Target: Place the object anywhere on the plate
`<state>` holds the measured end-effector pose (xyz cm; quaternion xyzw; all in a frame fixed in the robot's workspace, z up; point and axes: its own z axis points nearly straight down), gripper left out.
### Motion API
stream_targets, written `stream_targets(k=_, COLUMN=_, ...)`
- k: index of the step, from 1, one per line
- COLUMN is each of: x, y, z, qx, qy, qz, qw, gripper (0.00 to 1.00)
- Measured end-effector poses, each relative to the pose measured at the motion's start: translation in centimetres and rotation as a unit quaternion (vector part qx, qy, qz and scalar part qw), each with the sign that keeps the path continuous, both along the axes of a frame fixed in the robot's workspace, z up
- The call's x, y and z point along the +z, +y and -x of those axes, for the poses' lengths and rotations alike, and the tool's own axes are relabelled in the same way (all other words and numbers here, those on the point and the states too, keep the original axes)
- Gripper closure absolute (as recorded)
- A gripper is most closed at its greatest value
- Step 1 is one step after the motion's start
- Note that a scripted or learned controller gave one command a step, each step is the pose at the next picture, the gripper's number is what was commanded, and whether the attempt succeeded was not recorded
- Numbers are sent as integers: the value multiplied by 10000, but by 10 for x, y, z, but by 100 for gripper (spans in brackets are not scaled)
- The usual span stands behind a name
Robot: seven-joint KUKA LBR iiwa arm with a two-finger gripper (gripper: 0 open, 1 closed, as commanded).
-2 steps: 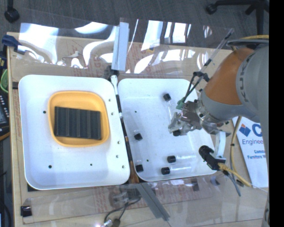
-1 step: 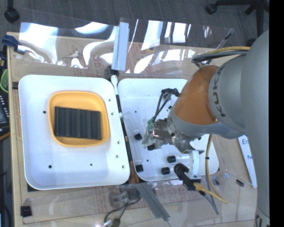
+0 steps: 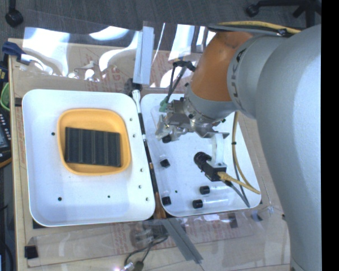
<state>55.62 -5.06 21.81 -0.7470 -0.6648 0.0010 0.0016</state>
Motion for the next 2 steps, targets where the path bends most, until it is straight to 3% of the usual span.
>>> stream_targets(k=1, x=-19, y=55, z=-13, qx=456, qy=15, qz=-5, qw=9990, gripper=100)
stream_targets(k=2, x=-19, y=54, z=-13, qx=457, qy=14, qz=-4, qw=9990, gripper=0)
